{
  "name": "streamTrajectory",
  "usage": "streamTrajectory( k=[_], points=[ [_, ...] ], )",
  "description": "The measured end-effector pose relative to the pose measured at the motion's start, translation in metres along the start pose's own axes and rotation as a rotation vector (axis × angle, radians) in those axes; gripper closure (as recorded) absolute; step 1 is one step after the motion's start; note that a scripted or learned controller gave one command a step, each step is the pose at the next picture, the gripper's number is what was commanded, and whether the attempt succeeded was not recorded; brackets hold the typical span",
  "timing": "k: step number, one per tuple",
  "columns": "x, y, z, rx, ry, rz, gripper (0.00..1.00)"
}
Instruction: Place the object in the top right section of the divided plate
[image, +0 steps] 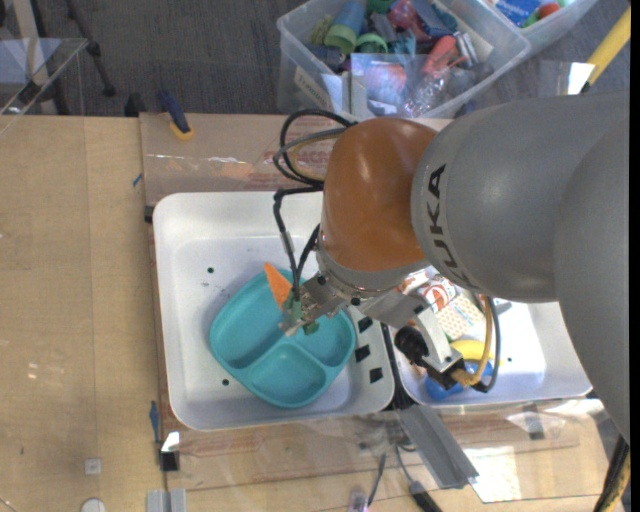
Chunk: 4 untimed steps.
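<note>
Two white bins (180, 330) sit side by side, one teal divided plate (250, 350) lies in the left bin beside one orange piece (277, 283), and one clear tub (400, 50) of toys stands behind.

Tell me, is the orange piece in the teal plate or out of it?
In: the orange piece lies inside the teal plate, against its upper rim, beside the tool.

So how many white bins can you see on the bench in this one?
2. The left bin holds the teal divided plate; the right bin sits beside it, largely covered by the arm, so things in it may be hidden.
</note>
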<state>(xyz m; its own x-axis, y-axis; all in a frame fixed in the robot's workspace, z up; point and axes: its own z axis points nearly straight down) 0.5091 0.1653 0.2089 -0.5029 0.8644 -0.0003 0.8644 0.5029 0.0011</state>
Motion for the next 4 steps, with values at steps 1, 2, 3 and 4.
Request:
streamTrajectory(
  k=[1,2,3,4],
  points=[
    [0.002,-0.034,0.017,0.005,0.002,-0.055,1.00],
    [0.028,-0.018,-0.101,0.002,-0.001,0.482,1.00],
    [-0.020,-0.046,-0.042,0.006,0.000,0.412,1.00],
    [0.005,-0.033,-0.005,0.006,0.002,0.169,1.00]
  ],
)
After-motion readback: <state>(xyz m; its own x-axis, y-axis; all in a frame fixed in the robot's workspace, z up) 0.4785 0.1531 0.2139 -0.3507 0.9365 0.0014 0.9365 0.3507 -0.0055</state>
